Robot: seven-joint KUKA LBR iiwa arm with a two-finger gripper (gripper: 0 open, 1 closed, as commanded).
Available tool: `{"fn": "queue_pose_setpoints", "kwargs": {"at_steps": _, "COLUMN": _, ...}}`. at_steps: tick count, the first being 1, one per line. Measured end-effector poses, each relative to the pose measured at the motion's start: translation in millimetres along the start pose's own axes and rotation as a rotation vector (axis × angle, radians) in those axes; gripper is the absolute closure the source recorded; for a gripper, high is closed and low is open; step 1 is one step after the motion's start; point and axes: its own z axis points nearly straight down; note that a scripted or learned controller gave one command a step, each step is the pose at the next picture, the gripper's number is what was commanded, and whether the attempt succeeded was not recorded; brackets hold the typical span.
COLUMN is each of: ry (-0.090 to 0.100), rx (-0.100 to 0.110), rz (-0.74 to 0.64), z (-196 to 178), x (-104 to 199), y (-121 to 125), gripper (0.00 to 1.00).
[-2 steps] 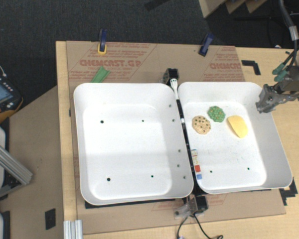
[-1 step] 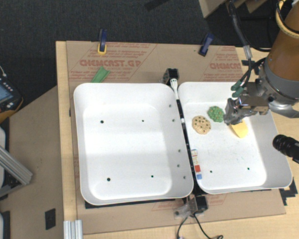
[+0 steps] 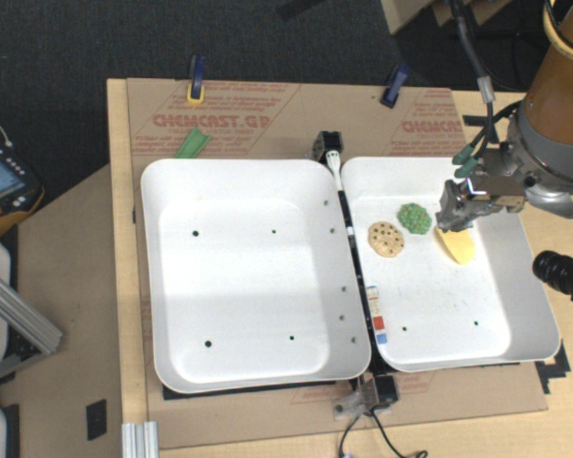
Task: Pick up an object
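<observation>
— White left bin (image 3: 172,284) I skip; right bin (image 3: 516,332) holds a cookie (image 3: 386,239), a green lump (image 3: 414,218) and a yellow wedge (image 3: 457,246), centre-right of frame.

— Gripper (image 3: 454,219)?

— Over the wedge; whether it's apart, I can't tell. I judge the wedge light, rigid, slick; pinch its flat sides.

A flat brown cardboard sheet with red printed lettering (image 3: 267,113) covers the pale wooden bench (image 3: 86,256) across the middle of the frame. Two shallow white plastic bins sit on it side by side, touching along their inner edges: the larger left bin (image 3: 162,284) at centre-left, the right bin (image 3: 516,322) at centre-right. At the sheet's upper edge, a blue and yellow clamp (image 3: 197,79) grips it left of centre and a dark blue clamp (image 3: 395,85) right of centre. A small green strip (image 3: 191,143) lies on the cardboard just above the left bin's upper-left corner.
</observation>
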Motion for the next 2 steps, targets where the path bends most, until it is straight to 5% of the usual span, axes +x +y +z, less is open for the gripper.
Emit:
{"fn": "queue_pose_setpoints", "kwargs": {"at_steps": 1, "ry": 0.002, "rx": 0.012, "rz": -0.005, "z": 115.3, "x": 58.3, "y": 15.5, "gripper": 1.0}}
{"fn": "queue_pose_setpoints", "kwargs": {"at_steps": 2, "ry": 0.003, "rx": -0.005, "rz": -0.006, "z": 39.9, "x": 107.7, "y": -0.4, "gripper": 1.0}}
